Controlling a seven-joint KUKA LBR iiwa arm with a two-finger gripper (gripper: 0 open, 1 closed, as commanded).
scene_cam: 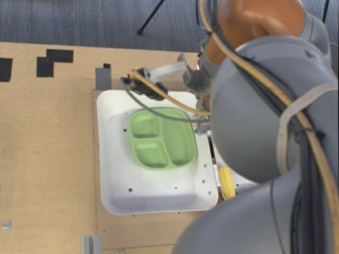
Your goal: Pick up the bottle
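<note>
The grey arm (265, 115) with its orange band covers the right bin and most of the right side of the camera view. Grey metal parts of my gripper (201, 125) peek out from under the arm at the right rim of the left bin (114, 157); the rest is hidden. A small yellow ribbed object (226, 182) lies in the right bin just past the divider, half covered by the arm. I cannot tell whether it is the bottle.
A light green divided plate (161, 139) lies in the middle of the left bin. Black and yellow cables (145, 86) loop from the wrist over the bin's far edge. Bare wooden bench (47, 142) stretches to the left.
</note>
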